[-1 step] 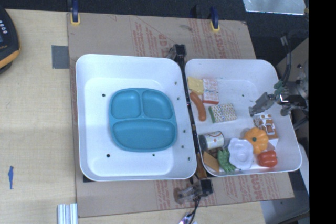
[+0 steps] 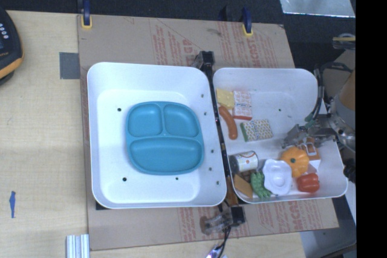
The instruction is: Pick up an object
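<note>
Orange toy fruit (image 2: 295,160), round and glossy, lies near the right bin's (image 2: 266,74) right edge, beside a red pepper (image 2: 308,182) and fried egg (image 2: 277,176). Gripper (image 2: 300,136) just above it; finger spread cannot be told.

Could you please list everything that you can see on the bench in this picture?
bins: two, white, side by side
plate: one, blue, sectioned, left bin
sausage: one, orange-red, right bin
cheese: one, yellow, right bin top
packet: one, red and white, beside cheese
can: one, white, right bin
egg: one, white, right bin bottom
orange: one, orange, right bin
pepper: one, red, bottom right
clamps: two, blue and yellow, cardboard top edge
claw: one, grey, above orange
</note>
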Tool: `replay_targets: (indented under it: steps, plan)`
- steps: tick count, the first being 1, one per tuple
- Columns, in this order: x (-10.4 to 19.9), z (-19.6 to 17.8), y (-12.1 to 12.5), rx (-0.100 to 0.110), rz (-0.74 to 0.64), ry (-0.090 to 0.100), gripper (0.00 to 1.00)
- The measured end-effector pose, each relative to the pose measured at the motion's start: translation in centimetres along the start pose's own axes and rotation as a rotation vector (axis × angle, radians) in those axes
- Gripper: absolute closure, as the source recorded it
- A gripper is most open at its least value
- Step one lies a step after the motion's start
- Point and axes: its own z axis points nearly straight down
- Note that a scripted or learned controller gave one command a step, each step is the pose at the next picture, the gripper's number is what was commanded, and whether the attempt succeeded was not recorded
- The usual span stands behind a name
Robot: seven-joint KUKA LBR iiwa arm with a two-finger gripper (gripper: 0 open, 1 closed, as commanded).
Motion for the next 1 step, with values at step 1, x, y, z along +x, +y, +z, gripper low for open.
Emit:
replay_targets:
  steps: [1]
  plan:
    - [1.91, 3.44, 0.84, -0.028, -0.001, -0.009, 0.00]
